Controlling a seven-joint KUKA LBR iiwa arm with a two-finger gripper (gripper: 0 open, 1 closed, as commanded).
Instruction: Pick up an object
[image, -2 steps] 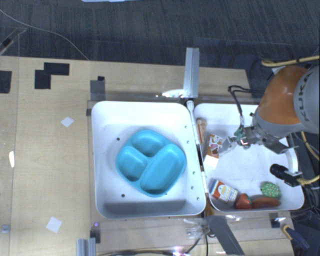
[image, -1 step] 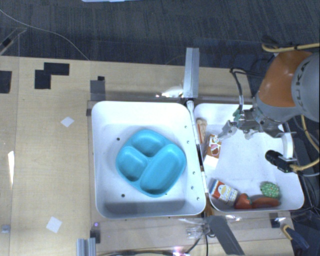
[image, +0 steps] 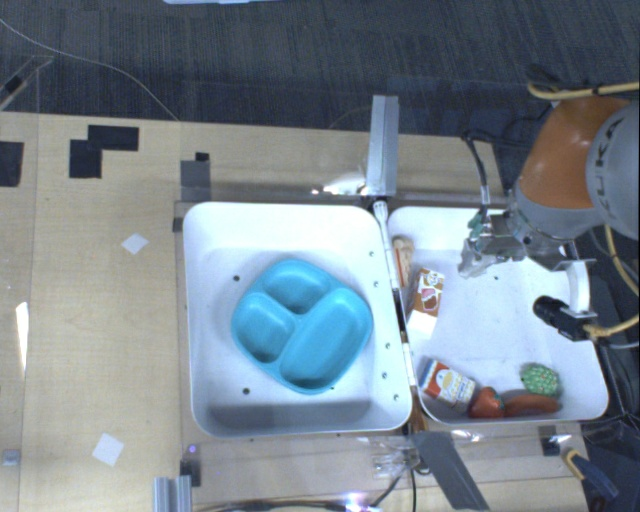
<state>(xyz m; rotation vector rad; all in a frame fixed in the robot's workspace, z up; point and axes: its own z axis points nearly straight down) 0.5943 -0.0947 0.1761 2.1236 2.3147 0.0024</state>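
My gripper (image: 482, 252) hangs over the upper middle of the right bin (image: 510, 320), above bare white floor. A small red and white carton (image: 429, 291) lies just to its left near the divider. An orange stick-shaped pack (image: 403, 262) rests against the bin's left wall. Along the front edge lie a second red and white carton (image: 447, 384), a red and orange carrot-like toy (image: 515, 404) and a green round toy (image: 540, 379). Nothing shows between the fingers.
The left bin (image: 215, 300) holds a blue three-compartment plate (image: 300, 325). A metal post (image: 383, 150) stands at the back between the bins. Cables and a black fitting (image: 560, 315) lie at the right bin's right edge.
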